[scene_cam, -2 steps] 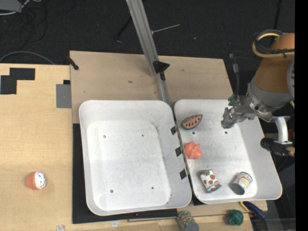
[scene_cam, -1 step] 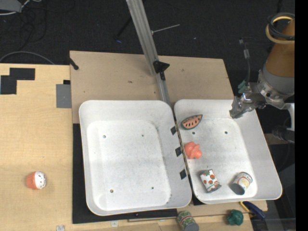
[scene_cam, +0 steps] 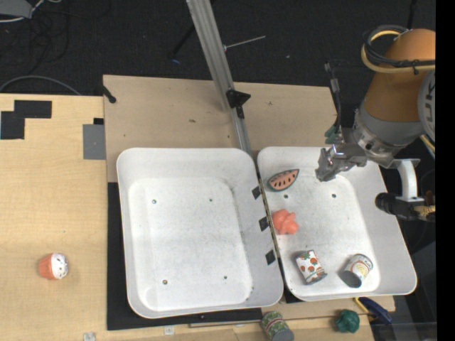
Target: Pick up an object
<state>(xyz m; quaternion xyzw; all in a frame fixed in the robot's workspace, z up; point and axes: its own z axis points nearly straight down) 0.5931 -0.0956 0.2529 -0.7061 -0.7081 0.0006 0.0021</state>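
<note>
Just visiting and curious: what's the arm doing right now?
Gripper over right bin's far end, holding nothing visible. Watermelon slice nearest, untouched. Pink toy, two cans nearer the front. Nothing in the way.

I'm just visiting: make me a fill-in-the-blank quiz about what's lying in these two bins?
1. The watermelon slice lies in the ____ bin.
2. The gripper hovers over that bin's ____ end.
3. The can lies on its ____.
4. The small round orange-and-white toy sits ____ both bins.

Missing words: right; far; side; outside
</note>
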